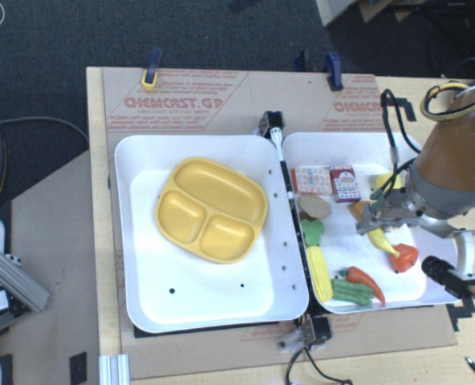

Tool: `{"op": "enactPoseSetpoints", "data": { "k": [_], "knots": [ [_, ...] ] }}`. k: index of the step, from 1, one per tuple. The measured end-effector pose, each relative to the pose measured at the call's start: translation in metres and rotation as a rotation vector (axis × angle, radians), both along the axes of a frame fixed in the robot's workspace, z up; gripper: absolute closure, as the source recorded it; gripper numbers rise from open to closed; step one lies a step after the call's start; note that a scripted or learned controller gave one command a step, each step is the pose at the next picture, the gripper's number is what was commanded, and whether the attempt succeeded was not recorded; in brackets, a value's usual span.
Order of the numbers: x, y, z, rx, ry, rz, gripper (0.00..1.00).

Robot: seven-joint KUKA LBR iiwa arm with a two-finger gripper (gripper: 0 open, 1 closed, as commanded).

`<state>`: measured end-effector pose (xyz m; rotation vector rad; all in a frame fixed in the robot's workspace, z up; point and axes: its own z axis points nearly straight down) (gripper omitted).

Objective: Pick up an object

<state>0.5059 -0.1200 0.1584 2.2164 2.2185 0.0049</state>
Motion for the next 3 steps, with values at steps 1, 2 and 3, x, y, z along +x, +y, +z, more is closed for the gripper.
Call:
{"op": "enactPoseSetpoints", "data": {
  "k": [1,2,3],
  "knots": [
    [0.003,-0.01,0.057,0.0,0.0,0.0,1.0],
    [0.004,-0.01,0.067,0.0,0.003,0.0,1.0],
    [0.051,0.018,0.072,0.001,0.001,0.004,1.0]
  ]
}}
